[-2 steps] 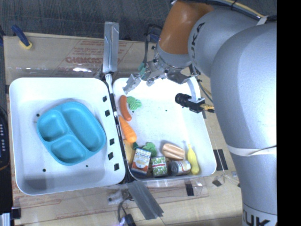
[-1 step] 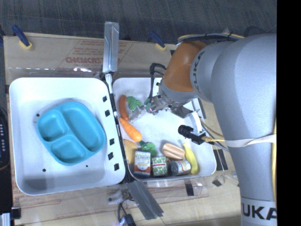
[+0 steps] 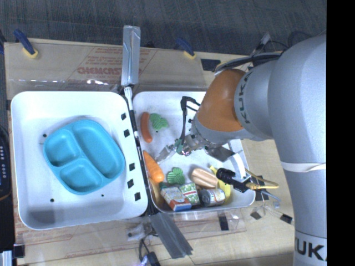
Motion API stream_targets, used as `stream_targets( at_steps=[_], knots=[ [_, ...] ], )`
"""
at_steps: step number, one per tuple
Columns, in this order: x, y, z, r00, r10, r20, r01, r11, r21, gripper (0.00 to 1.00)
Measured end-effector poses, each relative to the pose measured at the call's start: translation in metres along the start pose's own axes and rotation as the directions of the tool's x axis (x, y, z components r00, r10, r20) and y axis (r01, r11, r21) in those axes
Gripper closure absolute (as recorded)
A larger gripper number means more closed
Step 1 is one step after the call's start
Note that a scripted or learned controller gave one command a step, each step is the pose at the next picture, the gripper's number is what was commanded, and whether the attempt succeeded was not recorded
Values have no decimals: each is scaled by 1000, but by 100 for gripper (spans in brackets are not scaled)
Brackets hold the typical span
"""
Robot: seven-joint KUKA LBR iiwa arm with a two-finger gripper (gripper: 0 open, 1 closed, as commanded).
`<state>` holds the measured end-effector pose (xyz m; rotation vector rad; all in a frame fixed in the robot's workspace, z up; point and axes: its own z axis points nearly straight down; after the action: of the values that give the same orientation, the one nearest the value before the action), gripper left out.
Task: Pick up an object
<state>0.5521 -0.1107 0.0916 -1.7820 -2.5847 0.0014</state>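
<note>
While poised low in the right bin, hung the hand over bare floor, holding nothing; finger spread could not be told. Lay nearest, just left and nearer the camera, the carrot, long axis running far-to-near beside the divider. Sat the blue tray well apart in the left bin.
</note>
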Motion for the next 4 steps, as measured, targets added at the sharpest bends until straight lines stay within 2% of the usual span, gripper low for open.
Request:
stream_targets(
  at_steps=[1, 2, 3, 4],
  knots=[
    [-65, 36, 0, 919, 394, 1, -394, 919, -1, 0],
    [-62, -39, -11, 906, 423, 1, -423, 906, 2, 0],
    [-63, -105, -1, 944, 330, 0, -330, 944, -2, 0],
    [-66, -104, -1, 997, 76, -1, -76, 997, -2, 0]
  ],
)
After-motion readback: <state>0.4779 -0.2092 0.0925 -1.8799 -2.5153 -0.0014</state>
